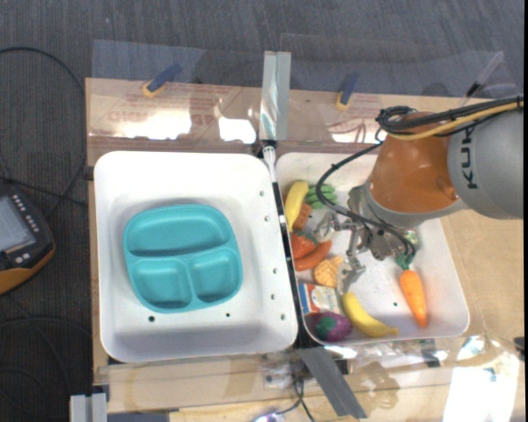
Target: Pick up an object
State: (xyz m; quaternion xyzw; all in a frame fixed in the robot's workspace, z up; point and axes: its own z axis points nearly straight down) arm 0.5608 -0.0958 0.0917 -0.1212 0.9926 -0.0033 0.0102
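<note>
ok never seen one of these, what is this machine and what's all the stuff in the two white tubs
This is a robot arm, grey with an orange band near its wrist, reaching in from the right of the picture. The single camera sits above the bench and looks down at a slant. At the arm's end is its gripper, the part that grabs things; it hangs low over the right bin, among the toys. I cannot tell whether its jaws are open or shut, nor whether they hold anything.

The left bin holds a teal divided tray. The right bin holds toy food: a yellow banana near the front, another yellow piece at the back, an orange carrot, a purple piece, and a jumble of smaller items. The arm's job is to pick one up.
</note>
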